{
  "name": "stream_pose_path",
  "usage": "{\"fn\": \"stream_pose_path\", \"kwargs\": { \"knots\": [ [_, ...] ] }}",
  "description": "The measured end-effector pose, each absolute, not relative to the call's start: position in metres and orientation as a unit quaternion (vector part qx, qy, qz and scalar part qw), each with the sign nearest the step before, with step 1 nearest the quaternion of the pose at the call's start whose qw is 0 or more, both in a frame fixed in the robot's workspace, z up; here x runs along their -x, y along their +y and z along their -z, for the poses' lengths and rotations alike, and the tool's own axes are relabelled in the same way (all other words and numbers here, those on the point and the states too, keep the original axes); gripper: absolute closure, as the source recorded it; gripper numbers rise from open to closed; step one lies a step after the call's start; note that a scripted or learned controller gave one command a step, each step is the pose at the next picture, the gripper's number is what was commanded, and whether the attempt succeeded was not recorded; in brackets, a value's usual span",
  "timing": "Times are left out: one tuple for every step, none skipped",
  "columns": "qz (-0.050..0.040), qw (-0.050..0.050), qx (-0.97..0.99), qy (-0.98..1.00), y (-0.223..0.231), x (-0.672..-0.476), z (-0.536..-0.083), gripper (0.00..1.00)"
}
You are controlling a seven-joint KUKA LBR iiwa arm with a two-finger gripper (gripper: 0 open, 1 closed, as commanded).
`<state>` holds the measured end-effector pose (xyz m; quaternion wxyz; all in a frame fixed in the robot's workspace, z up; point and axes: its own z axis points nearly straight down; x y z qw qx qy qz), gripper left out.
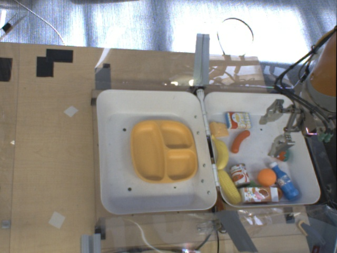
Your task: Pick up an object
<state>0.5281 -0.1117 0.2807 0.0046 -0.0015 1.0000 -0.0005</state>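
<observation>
Here the gripper (282,151) is seen low in the right bin (310,165), finger state not discernible. The blue bottle (285,183) lies just below-left of it toward the near wall, long axis diagonal, orange ball (267,177) touching.

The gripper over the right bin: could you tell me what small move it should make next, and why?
Probably a short descent. The gripper hangs at the right side of the right bin, with something small and reddish at its fingertips that I cannot identify. Nothing is clearly held, so lowering and closing there looks more sensible than travelling to the sausage or the orange.
</observation>
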Motion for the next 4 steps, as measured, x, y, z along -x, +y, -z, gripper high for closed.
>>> {"fn": "stream_pose_path", "kwargs": {
  "knots": [
    [-0.0002,0.004,-0.060,0.998,-0.084,-0.499,-0.261,0.00],
    [0.0003,-0.001,-0.087,0.996,-0.156,-0.486,-0.165,0.00],
    [0.0005,0.006,-0.102,0.995,-0.142,-0.490,-0.205,0.00],
    [0.0009,0.003,-0.059,0.998,-0.206,-0.488,-0.169,0.00]
  ]
}}
